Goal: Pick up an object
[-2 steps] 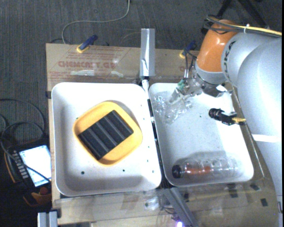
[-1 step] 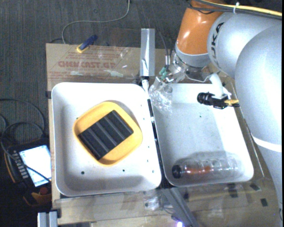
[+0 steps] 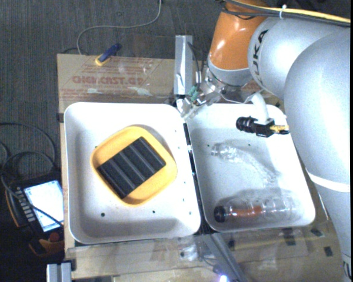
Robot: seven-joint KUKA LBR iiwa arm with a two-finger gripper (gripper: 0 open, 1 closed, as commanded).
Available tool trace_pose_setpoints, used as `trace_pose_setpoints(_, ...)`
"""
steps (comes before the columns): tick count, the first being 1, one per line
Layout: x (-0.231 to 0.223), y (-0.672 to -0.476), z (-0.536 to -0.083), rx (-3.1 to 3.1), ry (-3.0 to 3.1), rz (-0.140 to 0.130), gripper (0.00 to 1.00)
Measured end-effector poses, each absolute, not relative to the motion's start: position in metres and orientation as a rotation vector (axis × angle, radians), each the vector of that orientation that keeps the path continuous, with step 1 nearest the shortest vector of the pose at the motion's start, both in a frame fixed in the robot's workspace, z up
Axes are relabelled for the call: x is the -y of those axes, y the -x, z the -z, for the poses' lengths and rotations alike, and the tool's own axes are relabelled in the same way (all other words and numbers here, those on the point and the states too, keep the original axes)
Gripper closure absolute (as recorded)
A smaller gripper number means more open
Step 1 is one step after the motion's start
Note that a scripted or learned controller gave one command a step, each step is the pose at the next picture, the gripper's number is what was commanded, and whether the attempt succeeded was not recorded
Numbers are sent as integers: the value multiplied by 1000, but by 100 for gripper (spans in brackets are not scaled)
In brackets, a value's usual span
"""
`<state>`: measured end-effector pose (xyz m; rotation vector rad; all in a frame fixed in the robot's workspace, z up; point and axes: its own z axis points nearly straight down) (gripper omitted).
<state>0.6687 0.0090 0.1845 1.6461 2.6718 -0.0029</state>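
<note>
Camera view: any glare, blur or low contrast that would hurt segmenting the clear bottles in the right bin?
Camera view: the crumpled clear bottle nearly melts into the white right bin, showing only by faint highlights; the brown-tinted bottle reads better by its dark end. Camera view: the yellow and black object is crisp, high contrast; the arm is near blown out on its pale shell; shadows soft.

A rounded yellow pad with a black ribbed panel (image 3: 134, 164) lies flat and turned at a slant in the middle of the left bin (image 3: 76, 175), left of the frame's centre. In the right bin (image 3: 220, 184), a crumpled clear bottle (image 3: 242, 156) lies diagonally near the middle. Below it and apart from it, a clear bottle with brown contents (image 3: 253, 209) lies on its side along the lower wall, with its dark cap pointing left.
</note>
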Motion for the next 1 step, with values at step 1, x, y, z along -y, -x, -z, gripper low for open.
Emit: trace_pose_setpoints(1, -9, -669, -184, -2672, -1646, 3, 0)
